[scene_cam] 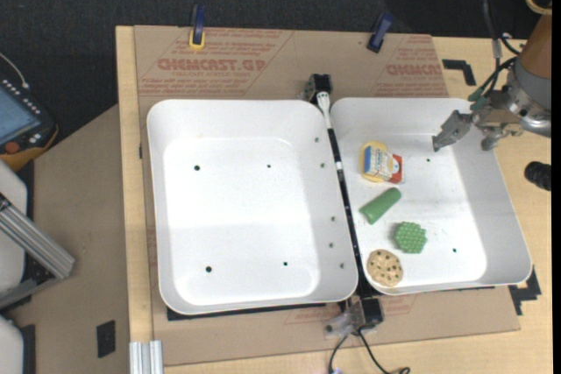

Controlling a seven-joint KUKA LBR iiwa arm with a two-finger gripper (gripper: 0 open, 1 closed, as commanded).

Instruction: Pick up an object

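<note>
Four small objects lie in the left part of the right bin point(491, 215). A yellow, white and red packet point(380, 163) lies farthest back. Nearer the front come a green oblong piece point(380, 206), a green bumpy round piece point(410, 237) and a tan cookie point(384, 267) by the front rim. My gripper point(467, 136) hovers over the back right part of this bin, well to the right of the packet. It is open with nothing between its fingers.
The left bin point(175, 188) sits beside the right one, their rims meeting at a black divider point(337, 179). Both rest on a cardboard sheet point(263, 57) held by clamps point(198, 29) at the back. The arm's wrist point(535, 92) enters from the right.
</note>
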